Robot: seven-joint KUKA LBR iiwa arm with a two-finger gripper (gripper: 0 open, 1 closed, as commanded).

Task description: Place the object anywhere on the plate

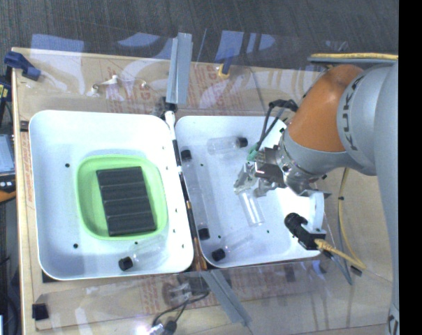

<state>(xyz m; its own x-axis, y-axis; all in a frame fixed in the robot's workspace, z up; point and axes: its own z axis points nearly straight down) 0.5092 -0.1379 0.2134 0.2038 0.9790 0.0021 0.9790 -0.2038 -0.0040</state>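
- Under the claw you have the right white bin, sitting on the bench.
- Well off to the claw's view-left lies the left white bin, its rim touching the other bin's.
- Just up-view of the claw you'll see a clear tube with a dark cap, lying flat.
- Down-view and left of the claw, a second clear tube rests near that bin's corner.
- Farther left, a third capped tube lies in the left bin's near edge.
- Up-view and left of the claw, a grey metal bar runs above the seam between the bins.
- At the bench's far left corner you'll find a blue clamp.
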